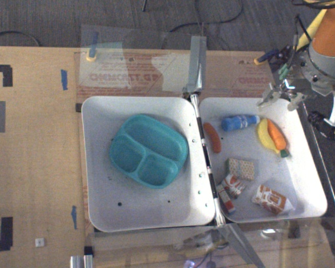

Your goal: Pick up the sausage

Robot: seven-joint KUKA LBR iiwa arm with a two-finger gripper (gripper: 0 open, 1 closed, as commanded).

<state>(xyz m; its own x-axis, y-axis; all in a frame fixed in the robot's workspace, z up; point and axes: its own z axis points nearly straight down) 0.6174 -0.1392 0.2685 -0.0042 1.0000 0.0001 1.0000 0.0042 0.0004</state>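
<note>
With its fingers spread and empty above the right bin's [310,166] far corner, the gripper [282,95] risks scraping the bin wall beside the sausage [213,137] when it descends.

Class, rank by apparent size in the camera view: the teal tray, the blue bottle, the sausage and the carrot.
1. teal tray, clearly largest.
2. blue bottle.
3. sausage and carrot: too alike to rank.

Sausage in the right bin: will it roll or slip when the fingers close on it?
The sausage looks like a smooth, rounded toy link lying flat, so it may roll sideways if nudged off-centre. Its glossy skin hints it could slip. It lies close to the right bin wall by the divider, probably leaving little finger room on that side.
</note>
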